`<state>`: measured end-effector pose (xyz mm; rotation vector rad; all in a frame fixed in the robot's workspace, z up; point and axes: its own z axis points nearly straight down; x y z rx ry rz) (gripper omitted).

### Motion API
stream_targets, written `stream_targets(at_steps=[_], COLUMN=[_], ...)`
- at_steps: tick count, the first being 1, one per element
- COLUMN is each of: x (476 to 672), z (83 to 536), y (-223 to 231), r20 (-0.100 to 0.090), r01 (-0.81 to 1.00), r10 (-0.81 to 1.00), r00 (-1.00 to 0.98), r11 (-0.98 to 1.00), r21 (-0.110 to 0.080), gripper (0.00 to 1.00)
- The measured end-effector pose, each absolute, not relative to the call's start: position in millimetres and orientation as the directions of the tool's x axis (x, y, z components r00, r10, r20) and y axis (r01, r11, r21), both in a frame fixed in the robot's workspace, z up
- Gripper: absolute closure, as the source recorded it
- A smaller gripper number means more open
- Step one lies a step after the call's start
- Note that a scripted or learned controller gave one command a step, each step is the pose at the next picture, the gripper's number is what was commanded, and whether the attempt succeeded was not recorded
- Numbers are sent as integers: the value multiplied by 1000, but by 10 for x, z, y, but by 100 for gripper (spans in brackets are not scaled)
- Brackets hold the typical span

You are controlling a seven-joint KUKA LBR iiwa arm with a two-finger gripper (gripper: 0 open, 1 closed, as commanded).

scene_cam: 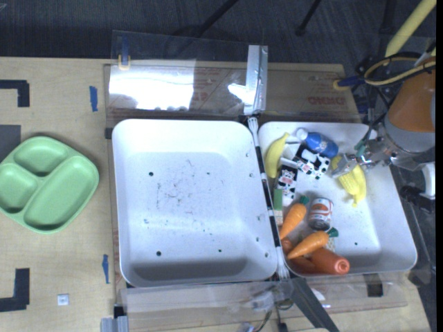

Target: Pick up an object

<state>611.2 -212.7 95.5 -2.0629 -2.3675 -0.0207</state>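
Observation:
The right bin [387,234] holds a jumble of small objects. A yellow banana [275,154] lies by its left wall, with a blue bottle [319,144] and a black-and-white cow toy [305,164] beside it. Lower down are two orange carrots [293,219] [309,243], a small can [320,213] and a red-orange cylinder [327,262]. A yellow ridged piece [354,182] lies toward the bin's right side. My gripper [361,158] hangs over the bin's upper right, just above and touching or nearly touching that yellow piece. I see nothing lifted.
The left bin [187,133] sits beside the right one, sharing a dividing wall [266,192]. A green divided plate [46,183] rests on the bench at far left. A clear plastic panel [183,81] stands behind the bins. Cables [387,68] hang near the arm.

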Motion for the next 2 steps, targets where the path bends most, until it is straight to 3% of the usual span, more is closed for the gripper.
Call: stream_targets(at_steps=[1, 2], x=[6469, 6031], z=[855, 1791], y=[-1916, -1920], r20=[-2, 0], r01=[1000, 995], r10=[1000, 995], r00=[-20, 100], r11=[20, -100], r21=[-5, -3], gripper=[100, 100])
